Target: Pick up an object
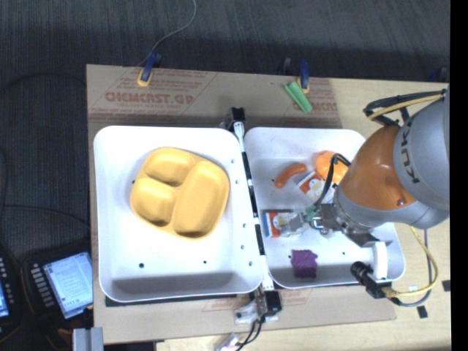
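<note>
So here's my arm (pixel 398 170) coming in from 3 o'clock, grey with the orange band sitting over the right-hand bin (pixel 344 139). My gripper (pixel 316 218) is down low inside that bin, roughly in the middle of it, and honestly I can't tell how it's set, the wrist is covering too much of it from this angle.

Stuff in the right bin: a small packet (pixel 281 222) with red and white on it lies just at 9 o'clock of my gripper, close enough that it looks like it's touching or nearly so. I can't say it's actually between anything. A purple block (pixel 304 263) sits at about 7 o'clock of the gripper, near the bin's front wall and apart from the packet. An orange sausage-shaped thing (pixel 290 174) lies at 11 o'clock, tilted, and there's another orange item (pixel 325 162) at 12 o'clock that's partly tucked under my arm, so I can't make out what it is.

The left bin (pixel 117 269) has one big yellow lumpy thing (pixel 179 191), kind of like a puffy cushion with three bulges, sitting a bit toward 12 o'clock of the bin's centre.

Outside the bins, a green clip (pixel 298 96) lies on the board (pixel 131 97) at 12 o'clock of the right bin, with a blue clamp (pixel 150 67) on the board's far edge over at 12 o'clock of the left bin. Down at 8 o'clock of the whole scene there's a little screen device (pixel 64 284) on the floor.
</note>
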Controlling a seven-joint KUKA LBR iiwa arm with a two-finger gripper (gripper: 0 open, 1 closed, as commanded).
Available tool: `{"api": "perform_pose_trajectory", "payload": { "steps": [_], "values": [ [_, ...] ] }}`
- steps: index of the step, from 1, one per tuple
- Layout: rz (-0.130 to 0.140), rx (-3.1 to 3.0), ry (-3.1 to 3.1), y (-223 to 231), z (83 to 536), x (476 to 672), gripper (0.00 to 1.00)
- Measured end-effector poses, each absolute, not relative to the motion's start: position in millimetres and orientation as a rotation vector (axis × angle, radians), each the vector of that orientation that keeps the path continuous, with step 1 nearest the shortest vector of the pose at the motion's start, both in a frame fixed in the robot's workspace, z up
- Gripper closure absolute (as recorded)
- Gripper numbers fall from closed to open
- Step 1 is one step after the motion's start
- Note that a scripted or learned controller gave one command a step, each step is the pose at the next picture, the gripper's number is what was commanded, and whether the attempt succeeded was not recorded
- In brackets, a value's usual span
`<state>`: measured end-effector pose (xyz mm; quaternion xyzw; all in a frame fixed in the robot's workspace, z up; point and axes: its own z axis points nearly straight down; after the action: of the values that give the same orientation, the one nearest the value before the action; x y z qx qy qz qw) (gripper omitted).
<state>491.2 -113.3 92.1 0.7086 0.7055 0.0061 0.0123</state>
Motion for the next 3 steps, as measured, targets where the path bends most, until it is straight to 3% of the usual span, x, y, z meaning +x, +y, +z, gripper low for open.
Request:
{"api": "perform_pose_trajectory", "payload": {
  "steps": [1,2,3],
  "values": [
    [0.028,2.207,2.205,-112,105,493.7,1.0],
    [0.026,2.208,2.204,-112,105,493.4,0.0],
    [0.015,2.211,2.199,-99,92,490.3,0.0]
  ]
}}
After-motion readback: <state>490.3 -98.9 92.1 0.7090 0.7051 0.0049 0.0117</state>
